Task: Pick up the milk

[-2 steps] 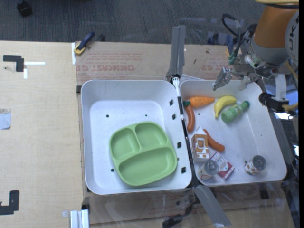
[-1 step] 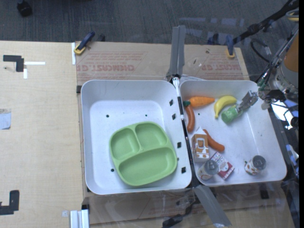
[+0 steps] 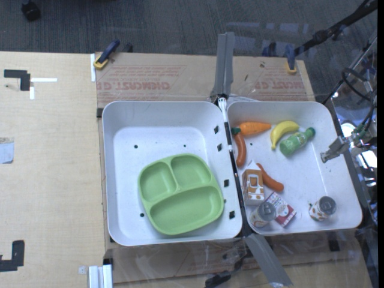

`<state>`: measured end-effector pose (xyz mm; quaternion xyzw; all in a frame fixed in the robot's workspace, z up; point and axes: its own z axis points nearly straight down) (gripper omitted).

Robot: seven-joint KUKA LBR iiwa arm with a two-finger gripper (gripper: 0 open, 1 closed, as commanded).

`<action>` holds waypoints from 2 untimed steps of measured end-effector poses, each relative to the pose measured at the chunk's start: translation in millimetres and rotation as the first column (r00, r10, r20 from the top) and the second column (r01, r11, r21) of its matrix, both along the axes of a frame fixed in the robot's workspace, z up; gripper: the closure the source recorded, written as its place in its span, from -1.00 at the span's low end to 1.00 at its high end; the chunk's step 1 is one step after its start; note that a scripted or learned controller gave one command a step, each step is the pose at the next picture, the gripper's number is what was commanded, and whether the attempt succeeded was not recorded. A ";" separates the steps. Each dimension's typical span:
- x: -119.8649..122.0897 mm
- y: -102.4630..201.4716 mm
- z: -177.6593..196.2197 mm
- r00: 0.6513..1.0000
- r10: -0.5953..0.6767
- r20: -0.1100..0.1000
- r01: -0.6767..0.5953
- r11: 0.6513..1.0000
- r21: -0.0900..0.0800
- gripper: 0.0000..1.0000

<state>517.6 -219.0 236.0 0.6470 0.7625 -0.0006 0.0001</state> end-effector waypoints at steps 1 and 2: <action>-37.3 -3.0 -64.8 0.992 0.129 0.000 -0.129 0.992 0.001 -1.00; -37.2 -3.1 -64.7 0.992 0.129 0.000 -0.129 0.992 0.001 -1.00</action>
